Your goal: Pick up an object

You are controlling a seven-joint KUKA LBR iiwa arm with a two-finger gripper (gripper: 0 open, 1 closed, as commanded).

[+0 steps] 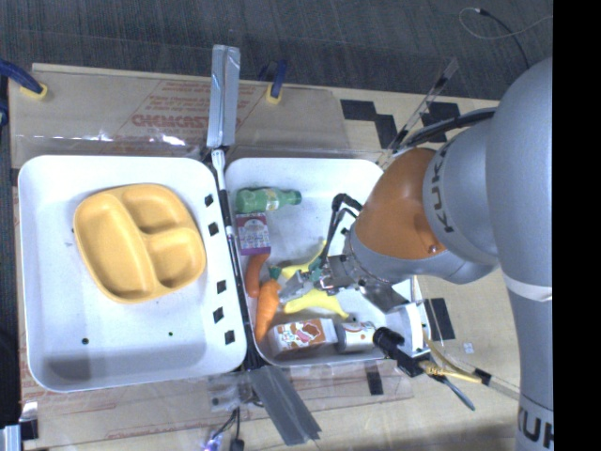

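**Gripper low in the right bin**

Left bin (pixel 38 280) holds a yellow tray (pixel 139 241). Right bin (pixel 310 167): bottle (pixel 266 198) at 11 o'clock, carrot (pixel 267 309) and banana (pixel 315 303) at 7 (both touching). Gripper (pixel 319 272) sits above the banana; jaw state: cannot tell.

Yellow divided tray (pixel 139 241) in left bin (pixel 38 280)

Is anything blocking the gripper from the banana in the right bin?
Nothing visible does. The gripper sits right above the banana, with the carrot just to the left and a packet below it.
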